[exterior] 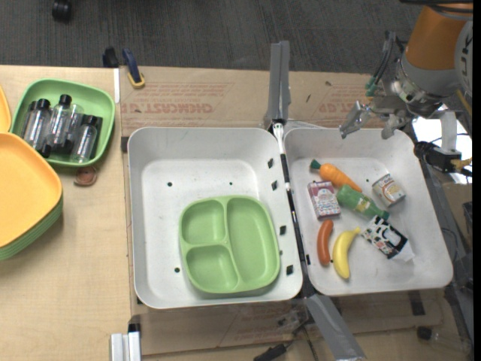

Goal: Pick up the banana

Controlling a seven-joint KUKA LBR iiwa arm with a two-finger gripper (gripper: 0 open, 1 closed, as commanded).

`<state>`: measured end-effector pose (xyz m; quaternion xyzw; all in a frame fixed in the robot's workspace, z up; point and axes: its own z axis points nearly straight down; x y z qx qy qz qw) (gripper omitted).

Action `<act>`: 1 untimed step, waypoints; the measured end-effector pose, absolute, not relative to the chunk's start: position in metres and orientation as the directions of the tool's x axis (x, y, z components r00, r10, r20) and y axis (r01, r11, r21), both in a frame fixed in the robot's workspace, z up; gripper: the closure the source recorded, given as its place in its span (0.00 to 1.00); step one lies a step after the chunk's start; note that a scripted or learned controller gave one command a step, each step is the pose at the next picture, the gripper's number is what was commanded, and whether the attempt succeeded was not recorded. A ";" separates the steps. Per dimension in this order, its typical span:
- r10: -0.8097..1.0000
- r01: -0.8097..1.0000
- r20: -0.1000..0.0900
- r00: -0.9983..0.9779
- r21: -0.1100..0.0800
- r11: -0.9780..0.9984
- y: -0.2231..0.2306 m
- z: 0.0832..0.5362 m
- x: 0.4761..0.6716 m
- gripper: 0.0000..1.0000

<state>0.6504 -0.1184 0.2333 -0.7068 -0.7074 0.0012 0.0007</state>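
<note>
The pincer (370, 123) hangs with its two fingers spread open and nothing between them, over the far edge of the right bin (432, 273). The banana (343, 253) lies well apart from it, toward the near side, just beside a red sausage (324, 242). The approach step is in hand, I judge; next the pincer must travel over the banana and descend.

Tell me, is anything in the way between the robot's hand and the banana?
Yes, a little. The hand hangs open above the right bin's far edge, and the banana lies near the front. The carrot and green bottle lie between them, and a red sausage sits right beside the banana. From straight above, nothing covers it.
</note>
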 end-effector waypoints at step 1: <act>0.995 0.995 -0.002 -0.102 0.006 0.102 -0.141 0.099 0.588 0.00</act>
